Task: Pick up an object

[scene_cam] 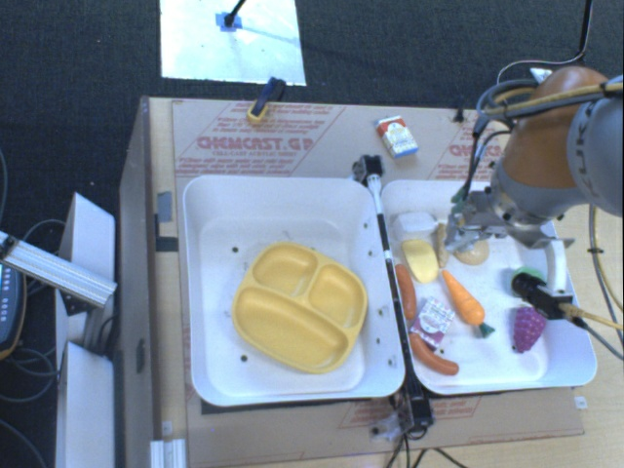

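My gripper (pixel 455 240) hangs low over the back middle of the right bin (pixel 585 364). It is just right of a pale yellow block (pixel 419 259) and right beside a beige round piece (pixel 475 253); I cannot tell whether it touches either. An orange carrot (pixel 464 298) lies in front of it. Nearer the bin's left wall are an orange-red sausage (pixel 406 290), a red and white packet (pixel 434 318) and a second sausage (pixel 434 356). A purple grape bunch (pixel 527 328) sits at the front right. A white piece (pixel 413 223) lies at the back left.
The left bin (pixel 210 261) holds a yellow compartment tray (pixel 300 305). A black divider strip (pixel 388 261) runs between the bins. Behind them on the cardboard lie a small red and white box (pixel 397 136) and a yellow and black tool (pixel 264 100).
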`<state>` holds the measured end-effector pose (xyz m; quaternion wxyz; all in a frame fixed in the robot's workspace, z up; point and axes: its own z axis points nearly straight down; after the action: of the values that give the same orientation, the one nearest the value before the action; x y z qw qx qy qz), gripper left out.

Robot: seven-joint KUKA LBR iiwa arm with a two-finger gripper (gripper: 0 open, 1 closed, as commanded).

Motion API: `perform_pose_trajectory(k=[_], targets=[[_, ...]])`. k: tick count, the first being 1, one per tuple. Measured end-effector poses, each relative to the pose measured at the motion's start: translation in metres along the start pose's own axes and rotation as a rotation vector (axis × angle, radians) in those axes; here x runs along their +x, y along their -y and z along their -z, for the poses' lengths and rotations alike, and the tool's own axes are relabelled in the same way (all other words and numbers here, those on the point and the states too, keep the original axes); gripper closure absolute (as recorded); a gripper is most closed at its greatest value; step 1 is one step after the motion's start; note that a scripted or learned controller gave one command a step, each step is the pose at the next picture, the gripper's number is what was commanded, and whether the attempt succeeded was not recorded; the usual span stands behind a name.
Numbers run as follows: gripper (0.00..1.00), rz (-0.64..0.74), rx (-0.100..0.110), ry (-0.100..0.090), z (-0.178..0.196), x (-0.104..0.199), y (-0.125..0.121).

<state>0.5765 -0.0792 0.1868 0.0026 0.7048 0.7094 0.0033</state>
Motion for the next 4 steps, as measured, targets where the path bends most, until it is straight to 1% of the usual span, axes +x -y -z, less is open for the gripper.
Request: perform_pose_trajectory(k=[1,2,3,4], targets=[[0.00,-0.004,0.006,0.001,-0.002,-0.002,0.002],[0.00,-0.007,0.006,0.004,-0.102,-0.010,0.054],[0.00,-0.003,0.005,0.002,-0.102,-0.009,-0.012],[0.00,-0.006,0.009,0.001,-0.103,-0.020,0.030]])
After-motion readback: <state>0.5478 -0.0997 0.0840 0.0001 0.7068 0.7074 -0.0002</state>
